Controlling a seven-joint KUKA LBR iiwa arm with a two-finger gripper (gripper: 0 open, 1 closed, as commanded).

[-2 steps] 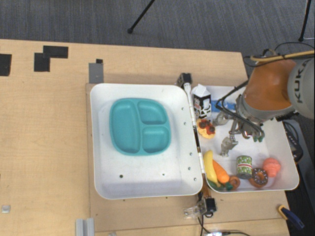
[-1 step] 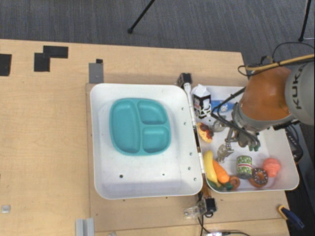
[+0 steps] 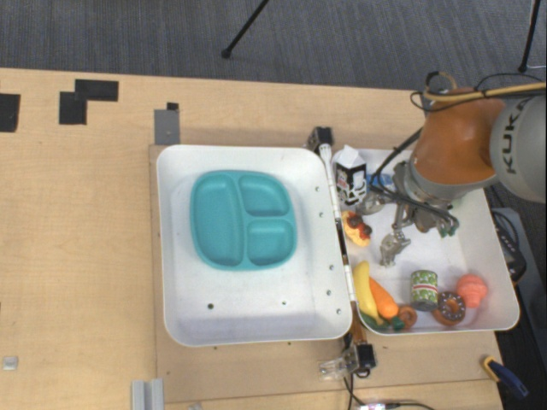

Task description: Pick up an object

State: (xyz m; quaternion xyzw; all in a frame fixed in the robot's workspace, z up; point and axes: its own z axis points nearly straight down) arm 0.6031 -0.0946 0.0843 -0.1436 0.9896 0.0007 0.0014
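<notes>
My gripper hangs over the middle of the right bin, open, with nothing between its fingers. One finger points down-left toward the bin floor. Below it lie a green-labelled can, a chocolate donut and a pink-orange fruit. A banana and a carrot rest along the bin's left wall. A small yellow-and-red toy sits left of the gripper. A white milk carton stands in the far left corner.
The left bin holds a teal divided plate. The grey arm with its orange band covers the right bin's far side. Cables and a clip lie at the front between the bins.
</notes>
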